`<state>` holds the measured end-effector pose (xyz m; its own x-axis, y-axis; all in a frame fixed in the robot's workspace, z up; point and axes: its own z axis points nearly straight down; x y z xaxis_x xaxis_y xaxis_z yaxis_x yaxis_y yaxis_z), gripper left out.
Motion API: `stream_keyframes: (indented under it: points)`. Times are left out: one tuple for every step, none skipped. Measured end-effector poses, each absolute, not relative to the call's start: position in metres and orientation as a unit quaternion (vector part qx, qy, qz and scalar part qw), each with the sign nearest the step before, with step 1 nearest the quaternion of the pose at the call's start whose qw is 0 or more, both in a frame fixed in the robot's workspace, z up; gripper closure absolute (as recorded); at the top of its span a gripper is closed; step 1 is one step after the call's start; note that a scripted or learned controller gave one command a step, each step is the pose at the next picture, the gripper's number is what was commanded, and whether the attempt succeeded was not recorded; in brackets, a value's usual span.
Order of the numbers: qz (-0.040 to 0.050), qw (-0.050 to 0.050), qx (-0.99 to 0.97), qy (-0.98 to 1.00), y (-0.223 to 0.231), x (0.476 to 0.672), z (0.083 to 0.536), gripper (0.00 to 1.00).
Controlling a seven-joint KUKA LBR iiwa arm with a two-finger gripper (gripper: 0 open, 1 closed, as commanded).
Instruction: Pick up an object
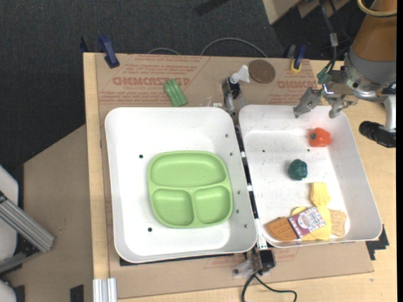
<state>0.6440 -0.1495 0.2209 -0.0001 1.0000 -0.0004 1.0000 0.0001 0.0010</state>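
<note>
White right bin (352, 168) lies mostly bare; the hand (322, 106), spread and holding nothing, hovers at its far rim.

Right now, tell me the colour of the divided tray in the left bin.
Light green; the tray shows best in the camera view.

My bench (378, 168) carries a cardboard sheet (151, 74) under two white bins: the left bin (126, 168) toward nine o'clock, the right bin (271, 131) toward three. On the cardboard at twelve lie a green clip (175, 93) and a brown disc (261, 72).
</note>
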Motion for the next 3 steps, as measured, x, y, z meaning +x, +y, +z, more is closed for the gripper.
stream_keyframes:
  points:
    - [-0.004,-0.006,0.709,0.706,-0.182,0.611,0.091,0.0]
    - [-0.0011,-0.004,0.707,0.708,-0.131,0.564,0.085,0.0]
    - [0.0002,0.0,0.707,0.707,-0.133,0.567,0.096,1.0]
